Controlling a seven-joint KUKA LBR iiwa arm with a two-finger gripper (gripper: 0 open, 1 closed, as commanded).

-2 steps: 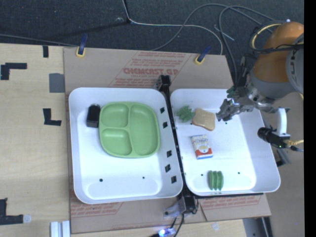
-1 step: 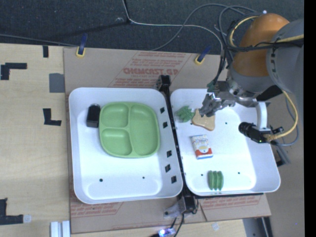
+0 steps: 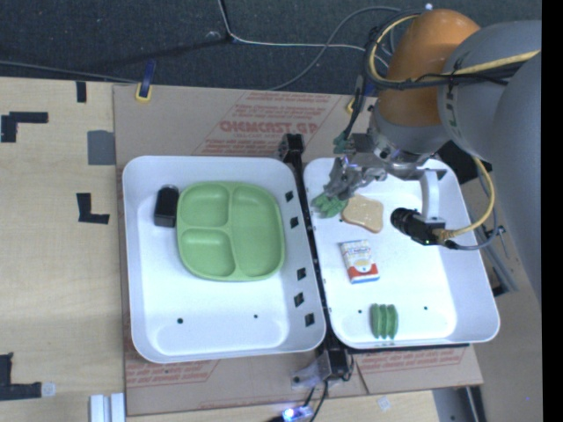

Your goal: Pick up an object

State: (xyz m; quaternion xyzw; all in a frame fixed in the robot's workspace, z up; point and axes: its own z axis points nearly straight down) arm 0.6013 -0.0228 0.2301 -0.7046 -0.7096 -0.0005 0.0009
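My gripper (image 3: 339, 188) reaches down over the back left corner of the right bin (image 3: 440, 323). Its tips sit right at a small green object (image 3: 327, 205) near the bin's left wall. A tan bread-like piece (image 3: 364, 214) lies just right of that. Nearer the front lie a small red and white carton (image 3: 359, 261) and a green ribbed pickle-like item (image 3: 383, 320).
The left bin (image 3: 149, 323) holds a green divided plate (image 3: 232, 230) and a small black block (image 3: 165, 207) beside the plate's left edge. A black clip row runs along the seam between the bins. Cables loop around the arm's wrist (image 3: 422, 51) and trail behind the bench.
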